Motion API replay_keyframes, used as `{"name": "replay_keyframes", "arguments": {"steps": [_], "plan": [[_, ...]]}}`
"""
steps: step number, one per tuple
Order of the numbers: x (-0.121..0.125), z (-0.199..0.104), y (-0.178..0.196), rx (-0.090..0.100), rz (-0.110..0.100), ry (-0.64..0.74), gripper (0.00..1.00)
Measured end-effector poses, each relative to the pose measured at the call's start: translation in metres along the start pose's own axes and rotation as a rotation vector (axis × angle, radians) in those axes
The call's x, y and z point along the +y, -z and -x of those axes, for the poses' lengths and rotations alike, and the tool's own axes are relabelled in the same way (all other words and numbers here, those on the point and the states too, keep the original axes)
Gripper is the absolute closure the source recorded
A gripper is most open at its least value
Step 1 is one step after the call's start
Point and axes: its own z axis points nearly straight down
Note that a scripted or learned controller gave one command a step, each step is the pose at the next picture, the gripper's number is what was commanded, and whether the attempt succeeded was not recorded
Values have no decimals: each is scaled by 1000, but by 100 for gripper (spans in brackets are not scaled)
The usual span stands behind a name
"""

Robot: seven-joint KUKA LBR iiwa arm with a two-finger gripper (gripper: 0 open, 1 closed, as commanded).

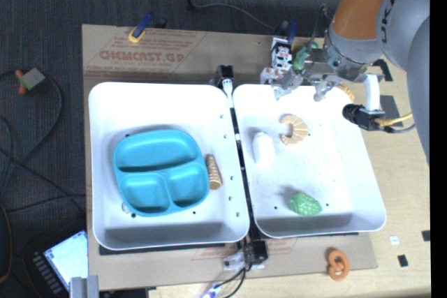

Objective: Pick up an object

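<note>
My gripper (300,91) hangs over the back edge of the right bin (349,171), its two fingers spread apart, open with nothing between them. Just below it, inside the bin, lies a tan ridged shell-shaped piece (294,129). A small white object (262,146) rests to that piece's left near the bin's inner wall. A green bumpy object (305,204) sits toward the front of the right bin. In the left bin (105,108) a blue divided tray (160,171) lies flat with a tan ridged cylinder (213,172) beside its right edge.
An orange ring (338,263) lies on the bench in front of the right bin. A blue-and-yellow clamp (142,26) holds the board's back left edge. Cables and a small black fitting (225,73) sit behind the bins' shared wall.
</note>
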Motion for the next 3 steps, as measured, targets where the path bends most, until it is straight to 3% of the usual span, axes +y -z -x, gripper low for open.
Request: {"name": "replay_keyframes", "arguments": {"steps": [2,3], "plan": [[0,0,0,0,0,0,0],[-74,-1,-122,-2,18,-2,0]]}}
